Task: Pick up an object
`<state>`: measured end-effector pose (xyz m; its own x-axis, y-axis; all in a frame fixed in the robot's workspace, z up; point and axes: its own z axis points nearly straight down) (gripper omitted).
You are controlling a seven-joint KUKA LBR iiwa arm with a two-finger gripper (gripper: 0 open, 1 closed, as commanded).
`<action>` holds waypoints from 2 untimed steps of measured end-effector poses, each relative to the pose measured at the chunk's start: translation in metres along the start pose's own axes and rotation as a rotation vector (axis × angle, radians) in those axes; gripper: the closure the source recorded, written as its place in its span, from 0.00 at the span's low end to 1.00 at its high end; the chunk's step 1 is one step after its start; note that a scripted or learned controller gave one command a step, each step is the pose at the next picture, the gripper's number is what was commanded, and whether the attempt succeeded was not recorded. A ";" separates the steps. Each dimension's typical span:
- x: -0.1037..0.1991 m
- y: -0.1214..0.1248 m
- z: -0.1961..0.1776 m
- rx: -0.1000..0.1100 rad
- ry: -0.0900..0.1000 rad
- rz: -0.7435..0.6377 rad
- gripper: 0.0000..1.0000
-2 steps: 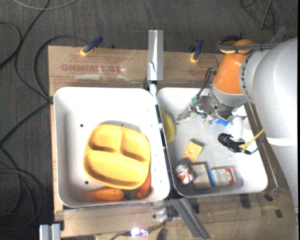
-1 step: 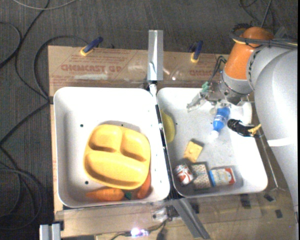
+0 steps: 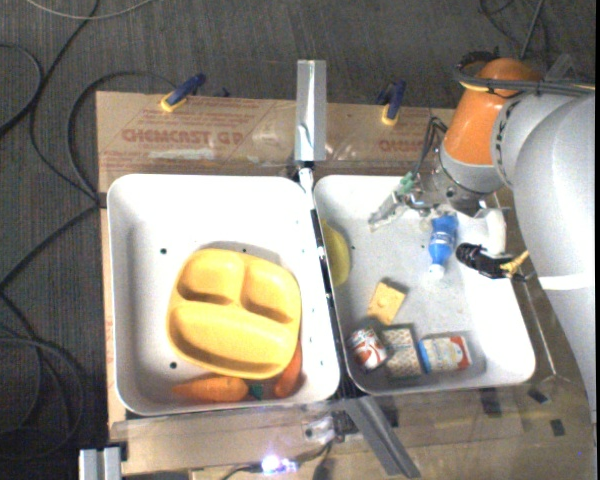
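Note:
My gripper [image 3: 390,210] hangs over the back part of the right bin [image 3: 500,368], reaching in from the right below the orange wrist band. Nothing shows in its grasp. A small blue bottle [image 3: 441,240] lies just right of it, close to the wrist. A yellow cheese wedge [image 3: 386,301] sits in the middle of the bin, nearer the front than the gripper. Along the front wall lie a red and white can [image 3: 367,348], a dark packet [image 3: 401,351] and a small red and white box [image 3: 446,352]. A yellow rounded thing [image 3: 336,254] leans at the bin's left wall.
The left bin [image 3: 140,208] holds a large yellow divided tray [image 3: 238,310], with a carrot [image 3: 212,389] and another orange piece [image 3: 291,373] at its front edge. A metal post [image 3: 310,118] stands behind the divider between the bins. Cables lie on the floor.

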<state>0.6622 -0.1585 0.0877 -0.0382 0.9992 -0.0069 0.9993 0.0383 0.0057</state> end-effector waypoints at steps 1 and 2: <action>-0.033 -0.016 0.001 0.001 0.018 0.005 0.00; -0.034 -0.014 -0.009 -0.001 0.011 0.001 1.00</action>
<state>0.6489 -0.1928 0.0973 -0.0371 0.9993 0.0044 0.9993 0.0370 0.0070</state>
